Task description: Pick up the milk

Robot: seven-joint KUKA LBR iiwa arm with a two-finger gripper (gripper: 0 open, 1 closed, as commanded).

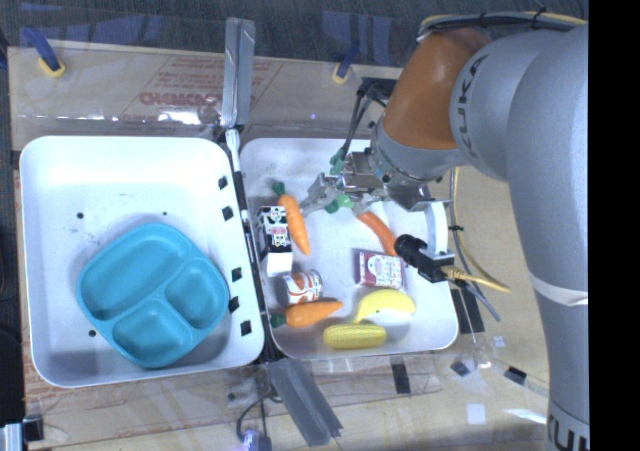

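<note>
Looking at pincer: your pincer (pixel 322 191) hangs over the upper part of the right bin, its metal fingers reaching toward the left; you cannot tell from this angle whether they are spread or pressed together, and nothing shows between them.
Arm: your grey arm (pixel 520 89) comes in from the right, with the orange band (pixel 435 89) bulging just above the wrist.
Milk: your milk carton (pixel 274 229), black-and-white patterned, lies against the left wall of the right bin, just below and left of the pincer, apart from it.
Nearest carrot: one carrot (pixel 294 223) lies right beside the milk on its right side, touching or nearly so, its green tip pointing up toward the pincer.
Second carrot: another carrot (pixel 377 231) lies slantwise under the wrist, to the right of the pincer.
Juice box: a dark red box (pixel 378 268) sits just below that second carrot.
Can: a small can (pixel 302 287) lies below the milk.
Third carrot: it (pixel 313 313) rests just under the can, near the bin's lower edge.
Banana: a yellow banana (pixel 385 305) lies below the red box.
Corn: a yellow cob (pixel 353 336) sits at the bottom rim, just beneath the banana.
Right bin: its white wall (pixel 440 334) holds all of these.
Left bin: you see a white bin (pixel 60 189) holding a blue divided tray (pixel 152 291).
Counter: the counter (pixel 150 84) carries both bins side by side.
</note>
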